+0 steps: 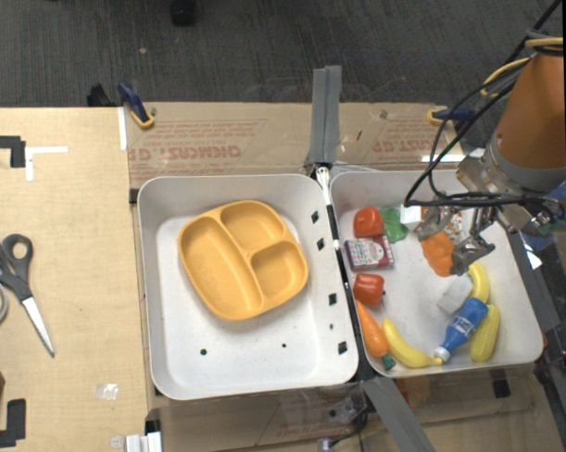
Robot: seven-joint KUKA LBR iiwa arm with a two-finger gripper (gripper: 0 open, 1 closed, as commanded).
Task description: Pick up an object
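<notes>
printing on the cardboard strip (pixel 261 138) behind the bins is mirrored/upside down, can't read it reliably. small pink-and-white packet (pixel 368 254) has a label, too small to read.

left bin (pixel 165 299): one yellow divided plate (pixel 243 258), three compartments, sitting toward the back and tilted relative to the bin walls. bare white floor in front of it and along the left wall, lots of room there.

right bin (pixel 519 347): crowded. along the left wall, back to front: red pepper (pixel 367 221) with a green piece (pixel 394 228) just beside it, the packet, a red tomato-like piece (pixel 368 286), carrot (pixel 373 331). banana (pixel 408 347) by the front wall, touching the carrot's end. blue bottle (pixel 464 326) lies tilted, cap near the banana tip. corn cob (pixel 486 333) just right of the bottle, near the right wall. second small yellow piece (pixel 479 283) above the bottle, a white block (pixel 452 299) beside it. bare floor mid-bin, between packet and bottle.

my gripper (pixel 455 247) is down in the right bin, back half, with an orange object (pixel 438 255) at its fingers; can't tell if i'm clamped on it or just touching.

scissors (pixel 21 285) on the bench, far left, well apart from the bins.
</notes>
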